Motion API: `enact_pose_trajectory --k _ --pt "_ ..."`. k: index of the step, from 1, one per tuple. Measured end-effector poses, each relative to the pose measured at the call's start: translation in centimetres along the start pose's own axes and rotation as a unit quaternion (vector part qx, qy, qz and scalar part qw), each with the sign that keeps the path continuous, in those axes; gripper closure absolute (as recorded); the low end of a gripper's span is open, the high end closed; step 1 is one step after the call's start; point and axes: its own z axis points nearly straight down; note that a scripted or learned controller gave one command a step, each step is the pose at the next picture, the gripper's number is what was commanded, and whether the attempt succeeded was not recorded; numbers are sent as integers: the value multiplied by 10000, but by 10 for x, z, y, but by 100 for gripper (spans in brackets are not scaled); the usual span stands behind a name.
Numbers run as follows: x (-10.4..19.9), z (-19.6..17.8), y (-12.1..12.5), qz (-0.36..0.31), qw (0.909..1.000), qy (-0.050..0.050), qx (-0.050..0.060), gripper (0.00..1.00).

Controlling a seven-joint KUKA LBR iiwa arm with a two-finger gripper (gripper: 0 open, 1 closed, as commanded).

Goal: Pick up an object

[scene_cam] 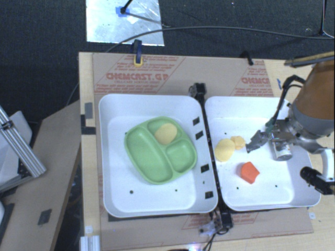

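Orange and blocky, 1 small object (249, 172) lies on the floor of the right bin (272, 197), just below my gripper (255, 141). My fingers look slightly spread with nothing between them, though the view is soft. 2 yellow pieces (229, 147) sit just left of my fingertips. The left bin (118, 192) holds a green divided plate (152, 158).

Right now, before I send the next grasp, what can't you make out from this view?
- Tool: fingers blurred and small in the camera view; open or shut unclear.
- Arm: cut off by the right edge.
- Small yellow piece: partly merged with the yellow ball; touching or apart unclear.
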Motion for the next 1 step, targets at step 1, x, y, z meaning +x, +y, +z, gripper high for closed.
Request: enact_pose_trajectory --k 1 --pt "0 -3 2 -6 10000 -5 -35 0"
